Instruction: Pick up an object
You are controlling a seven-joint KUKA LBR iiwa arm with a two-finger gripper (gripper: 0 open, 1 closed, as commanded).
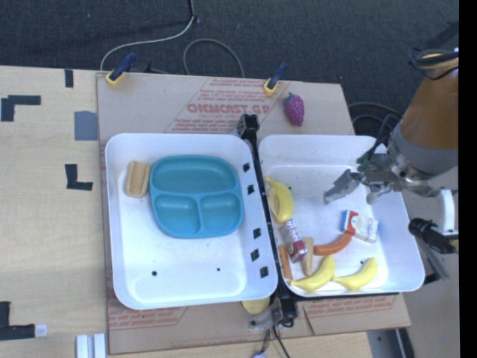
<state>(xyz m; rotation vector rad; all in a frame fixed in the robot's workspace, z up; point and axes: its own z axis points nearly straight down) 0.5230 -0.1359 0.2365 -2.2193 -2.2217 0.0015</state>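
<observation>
Hovered with fingers spread and nothing between them, gripper [356,186] high over the right bin [320,149], nearest the small carton [361,226] lying just below toward the near edge, with sausage [332,246] and bananas [356,274] beyond it.

Both bins [127,289] are white. The left bin carries a teal compartment plate [197,196] and a tan bread piece [136,178] near its left edge. The right bin [406,274] carries yellow bananas [280,200], an orange carrot [332,246] and a white, red and blue carton [359,225]. A purple grape bunch [294,109] lies on brown cardboard [216,110] with red lettering.
</observation>
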